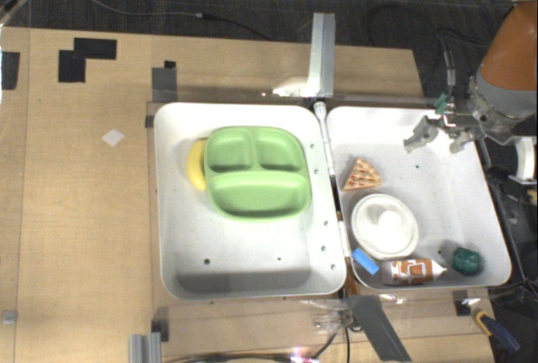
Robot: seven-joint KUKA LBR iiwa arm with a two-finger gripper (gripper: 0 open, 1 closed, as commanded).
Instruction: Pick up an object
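**Over the far corner of the right bin, nothing in my grip**

My gripper [437, 133] hangs over the far right part of the right bin [471, 210], close to its back wall. My two fingers are spread apart, one [418, 139] reaching toward the bin's middle, the other [460, 140] nearer the right wall, and nothing sits between them. Above them my wrist shows its orange band [511, 50], coming in from the right edge.

The things I could pick all lie nearer the front of this bin, apart from my fingers. A waffle-patterned wedge [361, 175], orange-brown, lies close to the divider between the bins. Just in front of it stands a white bowl [384, 223], round and upright. Along the front wall lie a blue block [365, 261] at the left corner, then a small bottle [412, 270] on its side with a brown-and-white label, touching or almost touching the bowl's front edge, and a dark green lump [466, 260] near the right corner; its exact shape I cannot make out.

In the left bin [181, 210] sits a green divided tray [255, 170] with three compartments, set toward the back. A yellow object [195, 165] peeks out from beneath its left edge, mostly hidden.

Both bins rest on a wooden bench [76, 210].
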